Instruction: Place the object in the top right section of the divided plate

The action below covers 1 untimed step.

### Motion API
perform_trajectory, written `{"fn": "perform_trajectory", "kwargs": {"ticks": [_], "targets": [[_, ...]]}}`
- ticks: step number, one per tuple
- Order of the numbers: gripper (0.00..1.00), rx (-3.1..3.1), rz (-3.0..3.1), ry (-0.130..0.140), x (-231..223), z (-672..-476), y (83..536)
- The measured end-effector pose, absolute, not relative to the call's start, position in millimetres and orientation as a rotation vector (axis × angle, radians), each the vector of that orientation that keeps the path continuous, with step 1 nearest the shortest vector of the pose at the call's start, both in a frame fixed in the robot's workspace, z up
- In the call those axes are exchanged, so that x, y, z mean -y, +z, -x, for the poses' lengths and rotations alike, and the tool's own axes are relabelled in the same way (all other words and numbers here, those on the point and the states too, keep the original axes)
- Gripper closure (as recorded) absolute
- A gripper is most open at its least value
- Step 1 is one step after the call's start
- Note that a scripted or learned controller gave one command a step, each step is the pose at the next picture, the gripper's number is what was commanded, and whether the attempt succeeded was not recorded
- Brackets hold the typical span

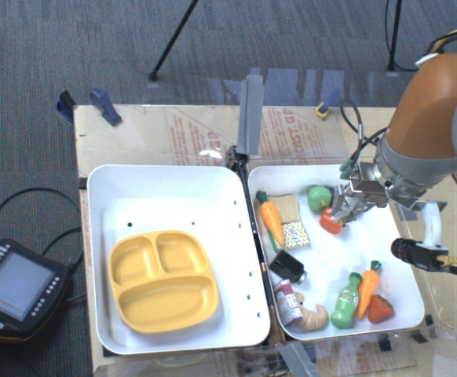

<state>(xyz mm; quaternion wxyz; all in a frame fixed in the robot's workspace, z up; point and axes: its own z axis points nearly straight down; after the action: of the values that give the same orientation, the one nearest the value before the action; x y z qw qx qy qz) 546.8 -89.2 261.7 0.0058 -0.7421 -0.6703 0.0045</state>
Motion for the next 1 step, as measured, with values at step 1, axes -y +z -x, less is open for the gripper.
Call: {"fn": "perform_trajectory", "kwargs": {"ticks": [1], "targets": [[1.0,2.099,2.342,-0.003,141.8,-569.1,386.6]]}}
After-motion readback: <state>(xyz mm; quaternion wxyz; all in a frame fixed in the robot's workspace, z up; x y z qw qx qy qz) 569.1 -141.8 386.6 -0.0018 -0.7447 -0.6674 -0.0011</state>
